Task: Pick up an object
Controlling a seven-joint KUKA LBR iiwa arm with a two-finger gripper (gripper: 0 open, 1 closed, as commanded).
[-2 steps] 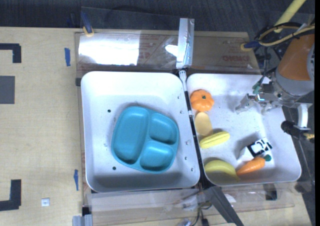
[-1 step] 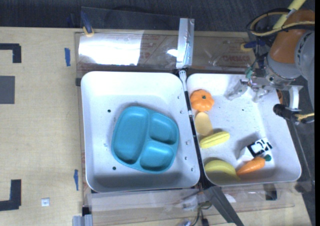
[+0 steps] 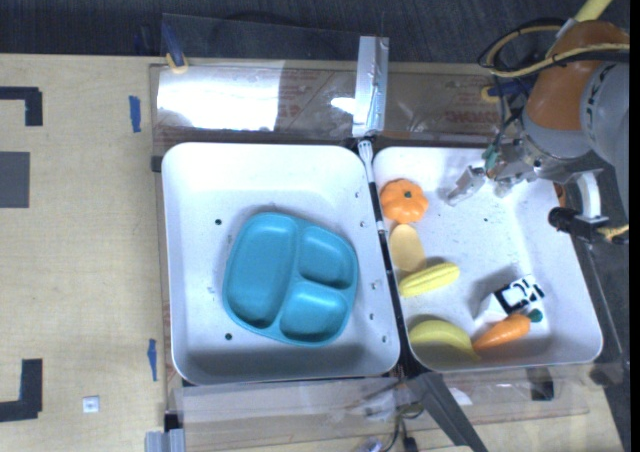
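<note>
The right bin (image 3: 560, 240) holds several small items. An orange pumpkin-like fruit (image 3: 404, 200) sits at its left wall, with a pale yellow piece (image 3: 406, 246) and a yellow banana-like piece (image 3: 430, 278) below it. A yellow-green fruit (image 3: 440, 336), an orange carrot (image 3: 502, 332) and a small black-and-white toy (image 3: 519, 294) lie near the front. My gripper (image 3: 480, 183) hangs over the bin's far part, to the right of the orange fruit. It is open and nothing is between its fingers.
The left bin (image 3: 190, 190) holds a blue divided plate (image 3: 290, 276). A metal divider (image 3: 371, 90) stands behind the seam between the bins. The arm (image 3: 575, 100) and its cables take up the upper right corner.
</note>
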